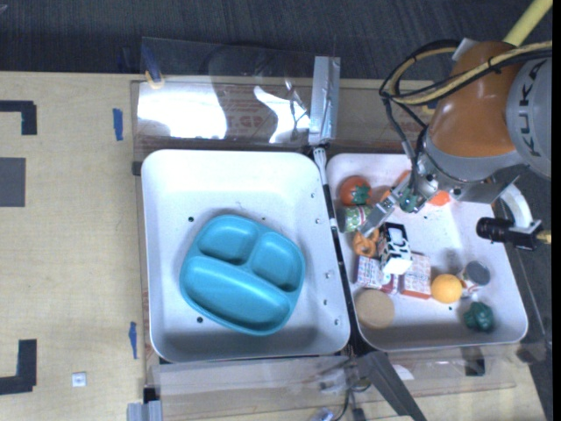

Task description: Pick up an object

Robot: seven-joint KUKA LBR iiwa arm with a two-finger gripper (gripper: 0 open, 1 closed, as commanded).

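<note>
The wooden bench (61, 261) carries two white bins side by side. The left bin (166, 191) holds one thing: a blue divided tray (243, 273), lying a little below its middle and tilted.

The arm (478, 103), grey with an orange band, comes in over the top right corner of the right bin (513, 310) and slopes down toward that bin's left side. Its gripper (377, 216) hangs over the upper left part of the bin, just above the clutter there. Whether its fingers are apart or together I cannot tell, and I see nothing held between them.

The right bin is crowded. Along its left edge, from the top: a red ball (355, 190), something green (352, 218) just under it, and an orange ring-like piece (365, 243). Beside those lies a black-and-white piece (395, 244), then flat printed packets (412, 277) near the middle. A round tan disc (376, 309) sits at the bottom left corner. Toward the bottom right are a yellow ball (447, 288), a small grey disc (476, 274) just beside it and a dark green lump (479, 317) nearest the corner.
</note>
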